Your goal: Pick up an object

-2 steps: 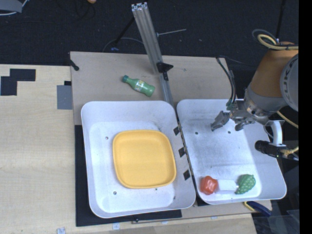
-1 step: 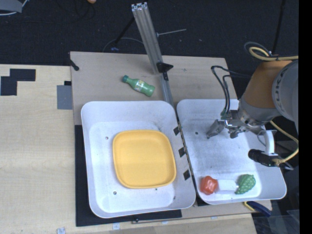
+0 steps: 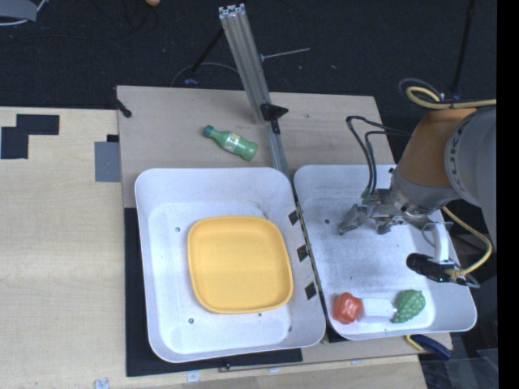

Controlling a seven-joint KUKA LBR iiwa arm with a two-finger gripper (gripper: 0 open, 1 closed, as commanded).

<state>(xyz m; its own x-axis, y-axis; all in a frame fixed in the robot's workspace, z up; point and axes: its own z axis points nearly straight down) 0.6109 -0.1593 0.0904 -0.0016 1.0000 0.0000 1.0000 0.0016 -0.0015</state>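
My gripper (image 3: 364, 226) hangs over the upper middle of the right bin (image 3: 357, 185), its two fingers spread apart with nothing between them, so it is open. A red tomato-like toy (image 3: 347, 307) lies near the bin's front edge. Beside it lie a small white piece (image 3: 375, 308) and a green bumpy toy (image 3: 408, 305). These three lie well in front of the gripper, apart from it. A square yellow plate (image 3: 240, 262) rests in the left bin (image 3: 154, 217).
A green bottle (image 3: 231, 142) lies on the bench behind the left bin. A slanted aluminium post (image 3: 251, 55) rises behind the gap between the bins. Cables (image 3: 369, 148) loop above the right bin, and a black fitting (image 3: 430, 267) sticks out at its right side.
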